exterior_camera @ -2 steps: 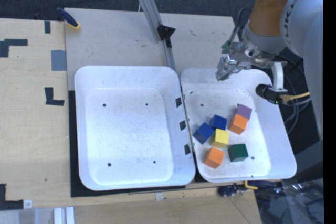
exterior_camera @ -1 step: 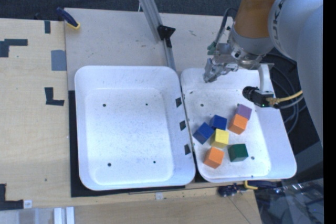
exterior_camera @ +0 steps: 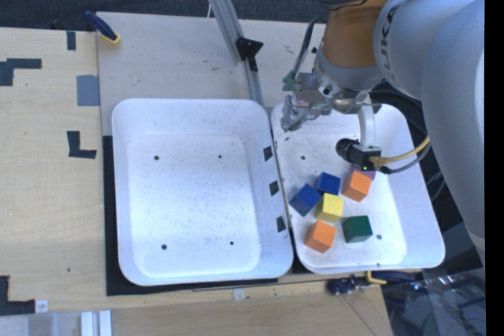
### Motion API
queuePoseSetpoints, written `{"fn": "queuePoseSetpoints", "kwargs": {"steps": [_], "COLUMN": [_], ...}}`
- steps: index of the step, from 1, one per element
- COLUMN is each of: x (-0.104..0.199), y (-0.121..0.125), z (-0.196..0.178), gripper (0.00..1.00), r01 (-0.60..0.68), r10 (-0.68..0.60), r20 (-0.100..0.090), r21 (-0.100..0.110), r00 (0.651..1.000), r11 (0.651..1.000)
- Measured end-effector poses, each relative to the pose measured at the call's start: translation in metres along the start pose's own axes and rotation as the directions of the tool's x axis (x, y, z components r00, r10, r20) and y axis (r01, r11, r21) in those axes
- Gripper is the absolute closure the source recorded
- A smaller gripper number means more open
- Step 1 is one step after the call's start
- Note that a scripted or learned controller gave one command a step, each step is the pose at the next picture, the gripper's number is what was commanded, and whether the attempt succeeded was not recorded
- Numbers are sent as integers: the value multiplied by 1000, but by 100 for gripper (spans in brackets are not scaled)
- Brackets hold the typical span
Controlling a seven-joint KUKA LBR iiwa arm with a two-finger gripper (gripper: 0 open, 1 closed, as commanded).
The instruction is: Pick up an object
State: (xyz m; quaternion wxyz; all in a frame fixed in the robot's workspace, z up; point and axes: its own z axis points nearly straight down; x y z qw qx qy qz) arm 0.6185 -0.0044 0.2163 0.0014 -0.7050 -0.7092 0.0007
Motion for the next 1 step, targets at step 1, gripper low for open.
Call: {"fn": "queuePoseSetpoints", "kwargs": {"steps": [1], "x": [55], "y": [-13], "z": [5], "gripper": [100], "r01": [1], "r10": [-1], "r20": [0], "r21": [0], "r00": [1000], "r11": [1000]}}
